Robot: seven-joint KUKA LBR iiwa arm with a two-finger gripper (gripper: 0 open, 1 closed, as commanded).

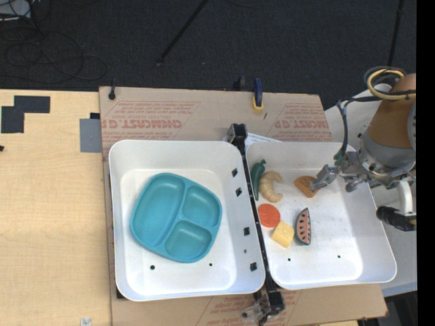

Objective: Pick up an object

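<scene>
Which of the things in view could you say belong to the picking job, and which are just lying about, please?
Job:
gripper
brown piece by the gripper
croissant
green pepper
orange slice
cheese
watermelon slice
right bin

Lying about:
blue tray
left bin
blue clamp
cardboard

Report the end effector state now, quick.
End effector: over the right bin, its tip at the orange-brown food piece; open or closed cannot be told from this view.
</scene>
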